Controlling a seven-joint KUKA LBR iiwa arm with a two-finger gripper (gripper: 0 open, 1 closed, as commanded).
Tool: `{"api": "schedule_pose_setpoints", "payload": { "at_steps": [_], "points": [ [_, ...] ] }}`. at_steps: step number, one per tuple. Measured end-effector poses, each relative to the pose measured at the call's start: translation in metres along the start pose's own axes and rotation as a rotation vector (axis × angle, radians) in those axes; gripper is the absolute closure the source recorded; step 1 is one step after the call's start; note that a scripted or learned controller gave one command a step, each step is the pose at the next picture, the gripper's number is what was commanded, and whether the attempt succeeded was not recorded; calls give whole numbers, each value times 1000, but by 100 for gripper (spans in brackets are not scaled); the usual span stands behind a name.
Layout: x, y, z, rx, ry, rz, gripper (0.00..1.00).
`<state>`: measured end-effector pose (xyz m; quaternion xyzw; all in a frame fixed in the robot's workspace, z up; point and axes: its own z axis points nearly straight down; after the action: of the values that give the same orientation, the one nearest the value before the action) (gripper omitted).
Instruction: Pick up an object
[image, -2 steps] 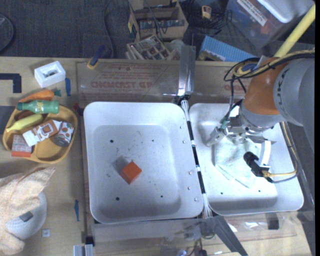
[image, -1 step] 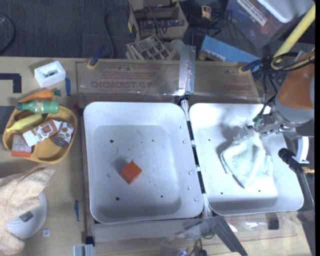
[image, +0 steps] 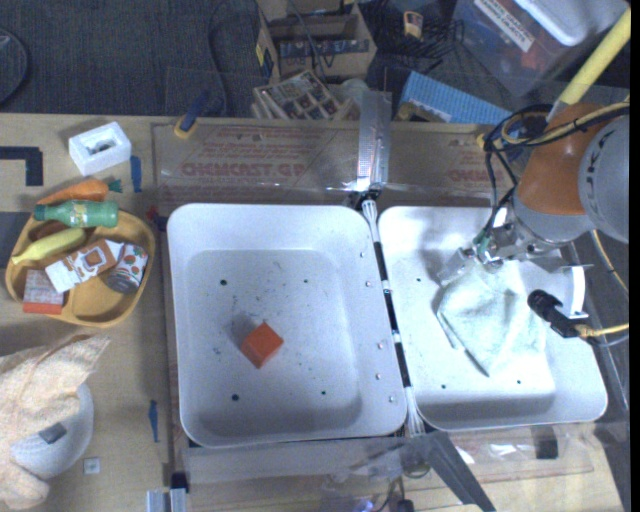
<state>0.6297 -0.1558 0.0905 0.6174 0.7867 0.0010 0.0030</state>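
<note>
Left bin (image: 190, 300): one orange block (image: 263, 344), lying on the floor of the bin a little left of centre and toward the near side, tilted corner-on, touching no wall.

Right bin (image: 400, 300): one pale, crumpled cloth (image: 487, 318), spread over the middle of the floor.

Arm (image: 560, 180): grey with an orange band, reaching in from the right over the far part of the right bin. Hand (image: 488, 248): low over the far edge of the cloth, at or just above it; whether it is spread or pressed together cannot be told, nor whether it has any cloth.

Counter (image: 50, 140), left of the bins: a yellow bowl (image: 110, 310) of assorted packets, with a green bottle (image: 78, 213) lying across its far rim; a small white box (image: 100, 147) beyond it; a beige cloth (image: 45, 390) nearer the camera.
</note>
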Motion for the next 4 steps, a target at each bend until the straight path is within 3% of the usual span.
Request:
{"api": "schedule_pose_setpoints", "payload": {
  "at_steps": [1,2,3,4],
  "points": [
    [55,-37,2,-1,2,-44,0],
    [51,4,-22,1,1,-64,0],
    [44,-65,-38,5,4,-39,0],
    [69,-74,0,-3,-2,-185,0]
  ]
}}
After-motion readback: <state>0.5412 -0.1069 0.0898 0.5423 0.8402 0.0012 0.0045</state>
